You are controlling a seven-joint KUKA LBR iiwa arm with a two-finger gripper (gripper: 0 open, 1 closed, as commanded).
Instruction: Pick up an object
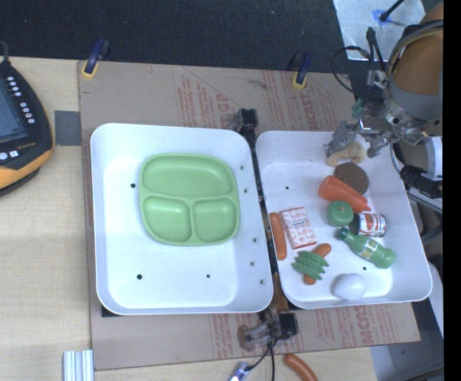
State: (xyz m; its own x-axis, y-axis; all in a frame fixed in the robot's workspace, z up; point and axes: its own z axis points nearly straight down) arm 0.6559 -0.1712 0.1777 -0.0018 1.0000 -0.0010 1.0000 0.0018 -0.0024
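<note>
White plastic bins [103, 213] sit side by side on the bench, and the task looks barely begun; the left one carries a green divided tray [189, 198], while the right bin [412, 236] holds all the loose candidates. The gripper [355, 143] hangs at the far corner of the right bin, low over a pale beige piece [355, 151] that lies just beside a brown round object [351, 176]; whether the pincer is wide, narrow or closed on anything I cannot tell, since the metal parts blur together there. Nothing is visibly lifted, so I judge the pick not yet done; every item appears to rest on the bin floor. Those items are an orange carrot [341, 191], a green round piece [340, 212], a small can [370, 225], a green bottle [369, 248], a red-and-white packet [297, 227], a sausage [278, 235], a green-and-orange vegetable [311, 263] and a white egg-like shape [349, 286]. What remains, by my reading, is a secure grasp and a clean lift clear of the bin.
</note>
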